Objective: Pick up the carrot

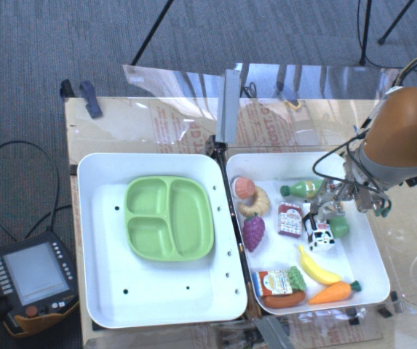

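The carrot (330, 293), orange with a small green top, lies near the front right corner of the right bin (377, 257), just below a yellow banana (317, 267). My gripper (326, 211) hangs over the upper right part of that bin, well behind the carrot and apart from it. It sits just above a black-and-white cow-patterned carton (322, 239) and a green item (338, 227). The arm's orange band (396, 126) rises at the right edge.
The right bin also holds a green bottle (300, 189), a red carton (290, 219), purple grapes (253, 232), a peach on a bagel (247, 195), a colourful box (275, 282) and a red sausage (284, 301). A green divided plate (169, 217) lies in the left bin (99, 267).
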Controlling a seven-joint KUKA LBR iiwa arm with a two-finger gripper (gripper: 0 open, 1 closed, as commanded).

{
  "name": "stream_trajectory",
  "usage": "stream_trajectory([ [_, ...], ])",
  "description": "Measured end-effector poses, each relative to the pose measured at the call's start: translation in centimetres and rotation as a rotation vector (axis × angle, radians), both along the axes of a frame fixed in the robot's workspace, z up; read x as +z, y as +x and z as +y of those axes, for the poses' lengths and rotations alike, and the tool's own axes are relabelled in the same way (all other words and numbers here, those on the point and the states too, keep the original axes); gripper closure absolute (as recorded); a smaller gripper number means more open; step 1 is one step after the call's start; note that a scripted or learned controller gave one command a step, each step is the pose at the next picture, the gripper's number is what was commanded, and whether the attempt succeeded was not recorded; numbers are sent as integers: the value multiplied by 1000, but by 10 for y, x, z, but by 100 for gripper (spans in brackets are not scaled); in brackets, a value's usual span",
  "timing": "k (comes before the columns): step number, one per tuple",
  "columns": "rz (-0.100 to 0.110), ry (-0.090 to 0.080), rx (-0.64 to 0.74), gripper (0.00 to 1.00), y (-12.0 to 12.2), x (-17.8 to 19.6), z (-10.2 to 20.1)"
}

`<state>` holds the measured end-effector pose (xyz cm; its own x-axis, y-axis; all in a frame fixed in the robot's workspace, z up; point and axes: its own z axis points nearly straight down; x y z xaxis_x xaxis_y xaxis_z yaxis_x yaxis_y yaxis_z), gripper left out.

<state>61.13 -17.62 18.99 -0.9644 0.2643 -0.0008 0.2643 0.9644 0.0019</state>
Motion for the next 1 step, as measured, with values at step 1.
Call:
stream_trajectory([
  [1,-17,-2,263,100,-11,-70,-33],
])
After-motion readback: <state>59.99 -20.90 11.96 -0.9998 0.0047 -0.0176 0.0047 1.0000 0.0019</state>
